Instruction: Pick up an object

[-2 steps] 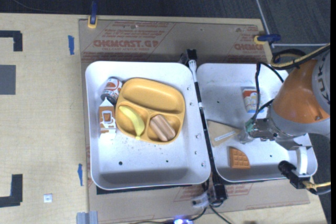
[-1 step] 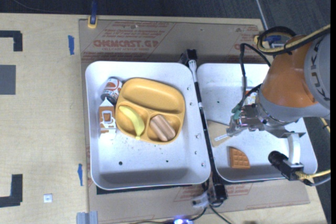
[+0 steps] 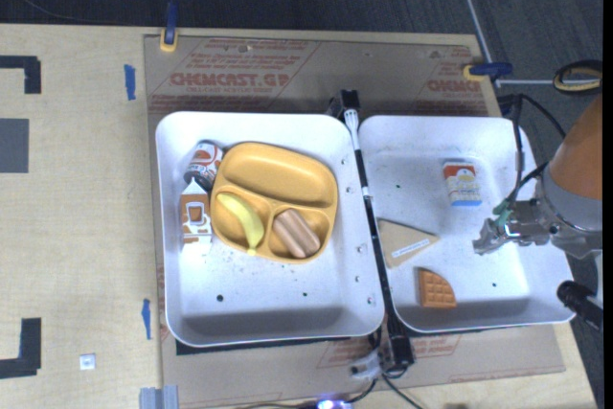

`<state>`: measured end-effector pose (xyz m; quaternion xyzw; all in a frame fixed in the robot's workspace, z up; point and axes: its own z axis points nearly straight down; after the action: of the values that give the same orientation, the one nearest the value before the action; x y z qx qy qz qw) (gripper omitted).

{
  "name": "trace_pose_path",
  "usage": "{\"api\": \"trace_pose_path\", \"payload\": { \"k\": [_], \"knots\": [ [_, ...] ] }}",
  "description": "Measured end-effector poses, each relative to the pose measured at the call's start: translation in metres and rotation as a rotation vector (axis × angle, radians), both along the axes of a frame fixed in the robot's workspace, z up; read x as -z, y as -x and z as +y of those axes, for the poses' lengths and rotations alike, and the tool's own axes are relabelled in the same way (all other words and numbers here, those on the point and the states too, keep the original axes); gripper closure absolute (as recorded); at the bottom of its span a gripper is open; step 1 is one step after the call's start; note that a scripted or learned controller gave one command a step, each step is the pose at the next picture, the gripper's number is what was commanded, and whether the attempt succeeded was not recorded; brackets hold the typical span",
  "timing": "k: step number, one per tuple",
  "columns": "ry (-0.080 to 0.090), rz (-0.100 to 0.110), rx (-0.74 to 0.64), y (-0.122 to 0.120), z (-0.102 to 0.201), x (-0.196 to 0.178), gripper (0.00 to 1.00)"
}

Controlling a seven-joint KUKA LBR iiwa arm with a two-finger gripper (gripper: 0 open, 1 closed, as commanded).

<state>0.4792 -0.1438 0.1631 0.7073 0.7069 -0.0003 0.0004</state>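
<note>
Two white bins sit side by side on a brown board, and their front walls are the closest things to the camera. Left bin (image 3: 192, 302) holds a big yellow tray (image 3: 278, 172) with three parts. One small part has a toy banana (image 3: 244, 220) in it, the part next to it has a toy hot dog (image 3: 299, 235), and the big part at the back has nothing in it. A small can (image 3: 202, 163) lies just beside the tray at the back left corner of the bin, and a little orange and white carton (image 3: 194, 217) lies at the tray's left side, touching it or nearly so. Right bin (image 3: 479, 306) holds four small things. A toy waffle (image 3: 435, 288) lies near the front wall. A tan wedge like a slice of cheese (image 3: 410, 235) lies near the middle, just behind the waffle, with a thin pale stick (image 3: 410, 250) lying on its front edge. A small white box with an orange and blue label (image 3: 464, 184) lies toward the back, well apart from the others. The grey arm comes in from the right, low over the right side of this bin. Its gripper (image 3: 496, 230) points left and hangs over bare white floor, near the label box and the cheese but touching neither. Nothing is between its fingers, but I cannot tell if they are open or closed.
</note>
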Motion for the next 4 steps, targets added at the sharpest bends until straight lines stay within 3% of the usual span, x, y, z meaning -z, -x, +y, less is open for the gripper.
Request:
{"api": "trace_pose_path", "payload": {
  "k": [1,2,3,4],
  "knots": [
    [-0.002,-0.002,-0.002,-0.001,0.112,-0.022,1.00],
    [-0.001,0.002,0.000,0.000,0.036,0.017,1.00],
    [-0.002,0.000,-0.002,-0.048,0.148,-0.022,1.00],
    [-0.001,0.000,-0.002,-0.047,0.147,-0.021,0.00]
  ]
}}
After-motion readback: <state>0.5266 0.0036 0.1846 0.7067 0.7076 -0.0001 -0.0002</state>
